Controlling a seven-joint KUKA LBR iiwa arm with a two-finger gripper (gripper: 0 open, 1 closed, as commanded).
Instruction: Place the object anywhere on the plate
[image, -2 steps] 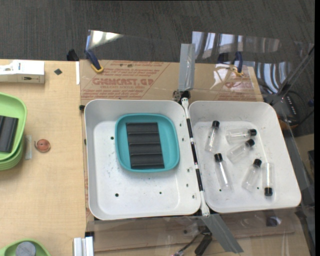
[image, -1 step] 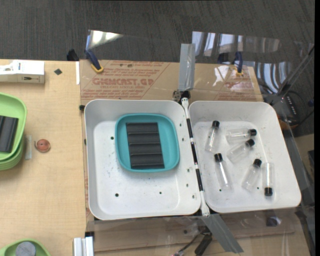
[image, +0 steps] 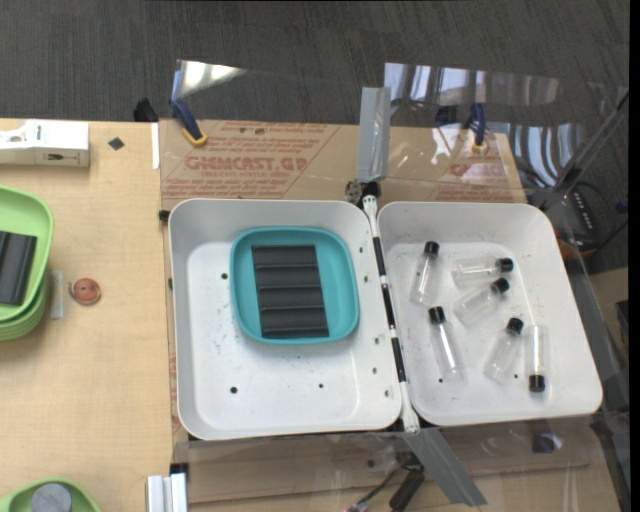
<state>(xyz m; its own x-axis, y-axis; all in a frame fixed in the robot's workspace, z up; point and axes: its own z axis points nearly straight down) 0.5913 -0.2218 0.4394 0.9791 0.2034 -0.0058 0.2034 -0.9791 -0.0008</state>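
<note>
Claw: you get no read on its state | hard to see: clear vials (image: 470, 305) blend into the right bin (image: 560, 400), six black caps, maybe | left bin (image: 200, 400): teal plate (image: 343, 290), rounded square, dark ribbed insert (image: 291, 291) | vials lie scattered, well apart from plate | surface (image: 90, 400): pale wood.

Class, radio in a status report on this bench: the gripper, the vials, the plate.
Six clear vials with black caps lying loose in right bin. Teal plate in left bin, dark ribbed insert, no vial on it. Nothing blocking the plate.
</note>
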